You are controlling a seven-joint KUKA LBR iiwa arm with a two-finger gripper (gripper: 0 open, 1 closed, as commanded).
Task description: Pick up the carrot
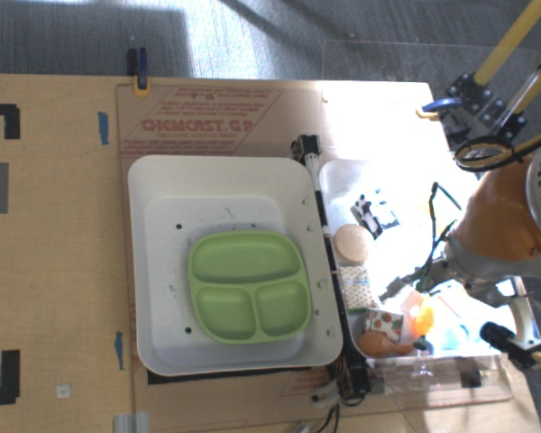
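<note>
**Carrot pick, approach stage: nothing lifted yet**

Viewed from above and at a slant. Right-hand white bin (335, 180), washed out by glare along its far edge and right side. Carrot (422, 318), taken to be the small bright orange piece, lying on the bin floor near the near edge, roughly midway between the left and right walls. Just beside it, toward the left wall, a red-and-white carton (388, 323); nearer the near-left corner, a brownish-orange rounded item (375, 343), kind not clear. Along the left wall, a round tan piece (350, 243), and below it a pale printed packet (355, 286).

Left-hand white bin (150, 242), carrying only a green divided plate (249, 284) at its centre; no part in the task.

Progress, judged from position alone: reach made, grasp not shown. Gripper (418, 283) hanging close above the carrot, on its far side; carrot resting on the bin floor, not raised. Left to do: lowering onto the carrot, closing, lifting clear of the bin.

Pincer state: cannot tell, whether spread or pressed together, owing to glare and dark cabling around the wrist. No object visibly pinched. Contact with the carrot likewise not determinable.
</note>
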